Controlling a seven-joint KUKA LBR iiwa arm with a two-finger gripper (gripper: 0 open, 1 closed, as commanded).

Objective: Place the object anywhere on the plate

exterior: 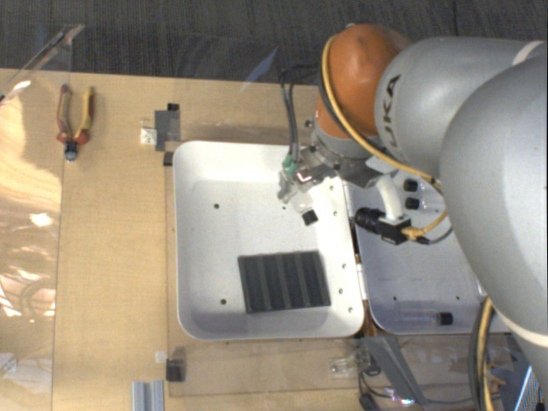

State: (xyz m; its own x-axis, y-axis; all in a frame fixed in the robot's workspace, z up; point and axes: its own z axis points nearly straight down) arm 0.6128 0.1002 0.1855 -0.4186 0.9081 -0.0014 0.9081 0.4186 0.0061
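A dark ribbed plate [283, 282] lies flat at the near side of the left bin [205, 229]. Past it, the gripper [297, 187] hangs over the bin's far right part, well apart from the plate; nothing shows between its fingers, whose spread cannot be told. Pliers [74, 120] lie on the bench [111, 255] far left.

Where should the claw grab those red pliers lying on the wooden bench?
Probably near the dark joint at the lower end of the pliers, coming straight down from above. They lie flat on the bench, and the handles spread apart, so the narrow joint looks easiest to pinch across.
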